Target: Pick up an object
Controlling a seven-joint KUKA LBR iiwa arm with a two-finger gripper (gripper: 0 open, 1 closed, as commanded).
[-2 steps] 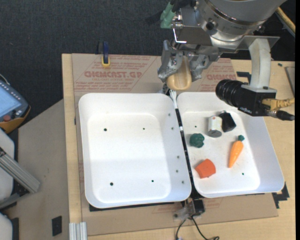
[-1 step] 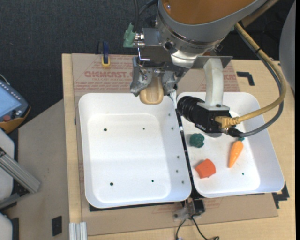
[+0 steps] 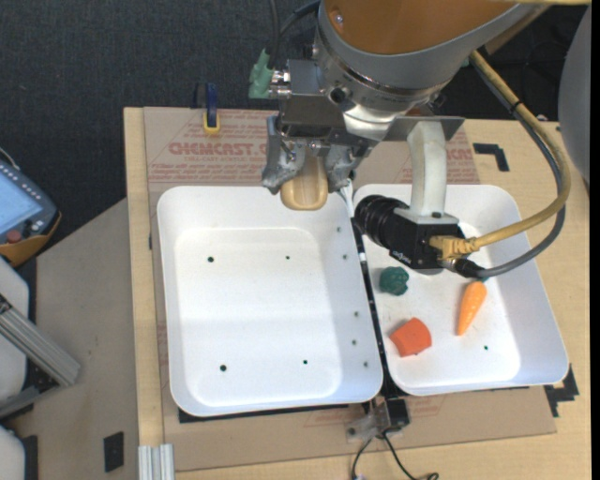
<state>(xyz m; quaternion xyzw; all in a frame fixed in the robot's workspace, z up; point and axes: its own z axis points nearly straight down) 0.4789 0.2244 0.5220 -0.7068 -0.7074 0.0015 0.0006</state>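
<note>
You have the claw (image 3: 306,178) clenched around a tan, rounded block (image 3: 304,192), which sits between its fingers over the far edge of the left bin (image 3: 187,281). So the pick looks made, and you are in the carrying step. In the right bin (image 3: 506,361) lie a green lump (image 3: 394,279), an orange carrot (image 3: 471,307) and a red-orange chunk (image 3: 411,337). Your next move calls for a steady grip as you travel, since the block looks smooth and could slip.

Arm (image 3: 412,28) cut off by the top edge. Green lump (image 3: 394,279) in the right bin (image 3: 525,356) too small to identify, partly hidden behind the black camera housing (image 3: 403,234).
</note>
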